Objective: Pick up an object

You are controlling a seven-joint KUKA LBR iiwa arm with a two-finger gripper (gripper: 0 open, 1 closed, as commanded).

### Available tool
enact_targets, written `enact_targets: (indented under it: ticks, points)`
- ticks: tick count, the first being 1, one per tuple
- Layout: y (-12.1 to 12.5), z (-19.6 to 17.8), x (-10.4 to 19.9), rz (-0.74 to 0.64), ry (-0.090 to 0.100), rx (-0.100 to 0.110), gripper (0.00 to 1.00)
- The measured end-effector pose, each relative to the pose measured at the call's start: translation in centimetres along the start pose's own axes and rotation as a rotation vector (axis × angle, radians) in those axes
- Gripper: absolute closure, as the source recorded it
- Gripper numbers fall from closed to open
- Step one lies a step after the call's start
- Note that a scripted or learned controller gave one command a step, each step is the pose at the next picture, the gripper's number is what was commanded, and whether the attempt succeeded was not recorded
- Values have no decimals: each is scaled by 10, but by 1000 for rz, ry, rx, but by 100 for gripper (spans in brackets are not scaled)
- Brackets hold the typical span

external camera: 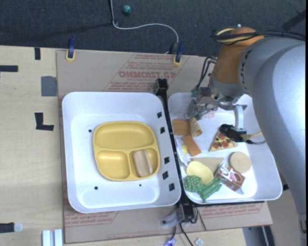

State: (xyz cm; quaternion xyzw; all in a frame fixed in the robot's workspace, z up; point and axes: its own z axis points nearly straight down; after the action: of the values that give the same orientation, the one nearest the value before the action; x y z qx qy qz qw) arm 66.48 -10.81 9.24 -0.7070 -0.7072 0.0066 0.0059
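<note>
My gripper (197, 114) hangs over the back left part of the right bin (267, 188), its tip just above a small tan bread roll (195, 128) and an orange-brown cracker (180, 126). Further toy food lies in this bin: an orange stick (191, 146), a pizza slice (222, 142), a round biscuit (239, 162), a yellow chip (199, 170), green vegetables (201, 187) and a brown-and-white packet (230, 178). In the left bin (77, 137) sits a yellow divided plate (113, 140) with a bread piece (141, 163) in one compartment.
The arm's grey body (282, 101) covers the right side of the right bin. A black divider (167, 137) runs between the bins. Cardboard (138, 70) lies under both, clipped at the back. A white cable (143, 27) crosses the dark floor behind.
</note>
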Motion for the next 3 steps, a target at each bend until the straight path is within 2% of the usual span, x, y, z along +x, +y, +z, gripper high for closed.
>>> enact_targets:
  ticks: [1,2,3]
  points:
    - [0,0,0,0,0,0,0]
    - [-51,5,6,2,-4,-27,0]
    - [4,-7,8,-3,2,-13,0]
